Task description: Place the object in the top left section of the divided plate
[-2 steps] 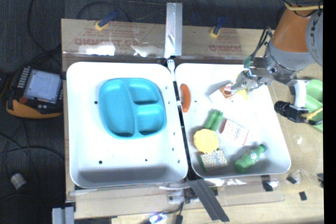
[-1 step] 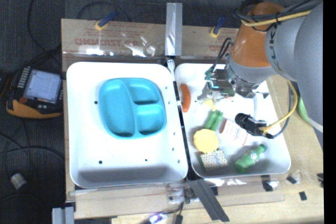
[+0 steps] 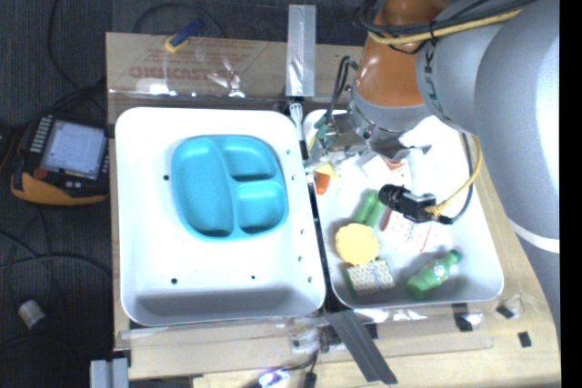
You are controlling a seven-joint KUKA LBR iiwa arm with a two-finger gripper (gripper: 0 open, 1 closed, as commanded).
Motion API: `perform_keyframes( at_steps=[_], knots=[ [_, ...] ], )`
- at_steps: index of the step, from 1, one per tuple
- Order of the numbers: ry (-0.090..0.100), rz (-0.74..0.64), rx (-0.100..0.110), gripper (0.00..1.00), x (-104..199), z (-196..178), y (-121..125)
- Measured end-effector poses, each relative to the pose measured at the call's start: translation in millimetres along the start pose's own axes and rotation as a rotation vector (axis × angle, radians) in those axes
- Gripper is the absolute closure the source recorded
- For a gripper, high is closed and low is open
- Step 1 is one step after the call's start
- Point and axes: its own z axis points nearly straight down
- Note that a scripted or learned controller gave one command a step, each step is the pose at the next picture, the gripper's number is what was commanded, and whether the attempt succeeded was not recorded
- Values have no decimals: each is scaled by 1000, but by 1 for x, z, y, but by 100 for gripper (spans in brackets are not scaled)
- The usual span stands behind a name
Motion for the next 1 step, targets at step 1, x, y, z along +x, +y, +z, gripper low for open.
perform_keyframes(
  at_steps=[1],
  knots=[
    [-3, -185, -1, 100, 53, -1, 79]
  ],
)
